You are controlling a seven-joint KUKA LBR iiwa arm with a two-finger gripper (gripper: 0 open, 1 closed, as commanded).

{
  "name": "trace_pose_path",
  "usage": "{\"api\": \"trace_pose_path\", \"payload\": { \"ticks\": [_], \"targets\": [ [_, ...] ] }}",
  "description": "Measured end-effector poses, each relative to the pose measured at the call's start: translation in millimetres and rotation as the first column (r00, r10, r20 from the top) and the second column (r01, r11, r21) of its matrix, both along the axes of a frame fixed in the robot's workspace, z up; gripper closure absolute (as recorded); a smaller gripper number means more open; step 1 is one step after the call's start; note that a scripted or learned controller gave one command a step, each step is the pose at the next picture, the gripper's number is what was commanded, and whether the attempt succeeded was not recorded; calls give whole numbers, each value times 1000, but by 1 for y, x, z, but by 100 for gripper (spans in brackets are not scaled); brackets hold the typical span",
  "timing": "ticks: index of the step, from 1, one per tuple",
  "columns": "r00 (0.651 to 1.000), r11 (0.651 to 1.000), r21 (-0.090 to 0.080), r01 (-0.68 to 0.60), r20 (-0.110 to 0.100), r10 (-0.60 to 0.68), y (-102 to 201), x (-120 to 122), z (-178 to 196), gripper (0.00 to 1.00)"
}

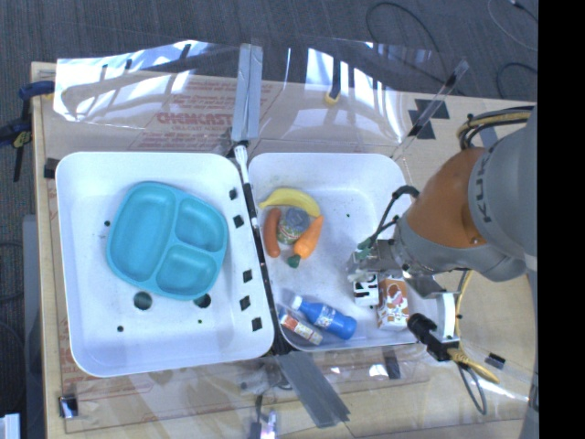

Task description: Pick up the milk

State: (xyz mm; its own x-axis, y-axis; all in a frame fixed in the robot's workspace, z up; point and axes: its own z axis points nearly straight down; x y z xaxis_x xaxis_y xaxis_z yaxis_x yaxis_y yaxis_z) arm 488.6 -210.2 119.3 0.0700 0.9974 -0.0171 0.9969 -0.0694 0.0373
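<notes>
Turquoise plate (167,239), yellow banana (291,199)

A single fixed camera is looking down at a slant from above the bench, taking in both shallow white plastic bins (82,245) from moderate height

Right bin (338,167): open floor runs from the banana (291,199) rightward to the far wall and down the middle to the blue bottle (326,317). Banana, can (292,225), carrot (307,238) and sausage (271,232) crowd together just below the banana. Right of the bottle, the milk carton (394,304) sits near the wall, with the gripper (366,268) close above it.
</notes>
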Motion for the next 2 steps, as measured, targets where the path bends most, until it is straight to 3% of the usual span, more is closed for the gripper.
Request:
{"api": "trace_pose_path", "payload": {
  "ticks": [1, 2],
  "targets": [
    [1000, 1000, 3, -4, -1, 4, 2, 1, 0, 0],
    [1000, 1000, 0, -7, -1, 7, 1, 1, 9, 100]
  ]
}}
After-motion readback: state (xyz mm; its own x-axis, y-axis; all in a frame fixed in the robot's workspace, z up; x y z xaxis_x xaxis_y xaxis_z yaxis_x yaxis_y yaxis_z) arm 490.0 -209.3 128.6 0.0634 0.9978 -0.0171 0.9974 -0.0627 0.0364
